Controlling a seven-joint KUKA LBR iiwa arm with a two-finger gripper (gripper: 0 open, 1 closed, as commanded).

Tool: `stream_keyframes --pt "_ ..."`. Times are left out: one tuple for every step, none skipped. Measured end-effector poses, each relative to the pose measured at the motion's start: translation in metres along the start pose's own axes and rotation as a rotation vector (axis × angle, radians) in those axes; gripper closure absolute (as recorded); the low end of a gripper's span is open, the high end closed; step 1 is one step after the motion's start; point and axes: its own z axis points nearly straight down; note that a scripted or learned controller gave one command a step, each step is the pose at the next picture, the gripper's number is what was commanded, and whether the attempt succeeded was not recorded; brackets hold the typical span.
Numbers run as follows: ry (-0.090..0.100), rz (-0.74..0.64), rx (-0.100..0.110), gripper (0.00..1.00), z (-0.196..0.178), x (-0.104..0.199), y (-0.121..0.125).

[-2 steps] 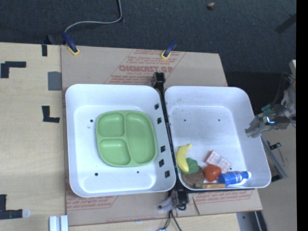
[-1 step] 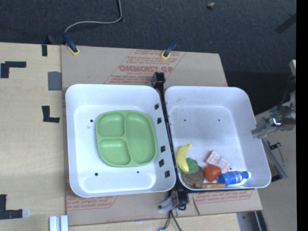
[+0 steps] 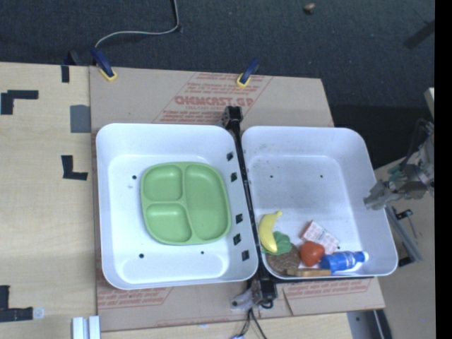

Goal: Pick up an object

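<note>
- Gripper [image 3: 385, 193] sits out at the far right, just past the right wall of the right bin [image 3: 311, 143], level with the middle of that wall.
- It's a grey blur at this angle; whether it is parted or closed, I cannot tell, and nothing can be made out in its grasp.
- The arm [image 3: 421, 162] comes in from the right edge, low and off the bin, with only its end section on show and the tool end pointing left toward the bin.
- Into the right bin: all the objects are huddled along its near edge, in the near half.
- Banana [image 3: 269, 232] stands at the left of the pile, near the divider between the bins.
- Green item [image 3: 282, 244] touches the banana; a brown piece [image 3: 285, 261] lies just below it.
- Red object [image 3: 311, 253] is in the middle of the heap, a red-and-white packet [image 3: 315, 232] just above it.
- Blue bottle [image 3: 344, 261] lies on its side toward the near right corner.
- Left bin [image 3: 116, 147]: a green divided plate [image 3: 186, 203] lies flat in the centre.
- Both bins rest on a cardboard sheet [image 3: 205, 97] on the bench.
</note>
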Motion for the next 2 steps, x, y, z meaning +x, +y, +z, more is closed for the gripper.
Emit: stream_keyframes --pt "0.001 -0.001 -0.001 1.0 0.148 0.019 0.018" --pt "-0.002 -0.001 -0.003 1.0 0.037 -0.005 0.119"
